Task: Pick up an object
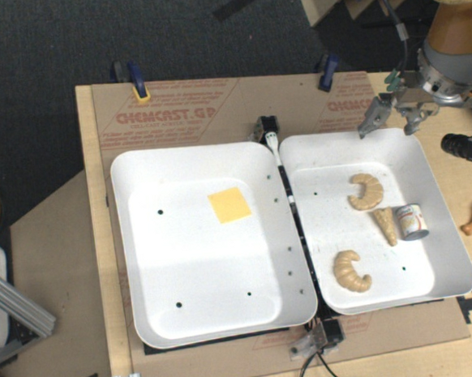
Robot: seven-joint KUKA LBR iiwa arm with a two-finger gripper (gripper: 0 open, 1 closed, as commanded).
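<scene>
Beside can (413,222), cone (385,225) (identity unclear)

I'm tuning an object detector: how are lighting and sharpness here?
Camera view: even, soft light; left bin mildly bright, no hard glare; croissants cast faint shadows; small can sharp; tool slightly soft at the right bin's far rim.

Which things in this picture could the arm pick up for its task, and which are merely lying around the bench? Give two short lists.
For the job: gripper, open above the right bin; two croissants; cone; small can; yellow square in the left bin.

Lying about: blue clamps; cables; cardboard sheet.
</scene>
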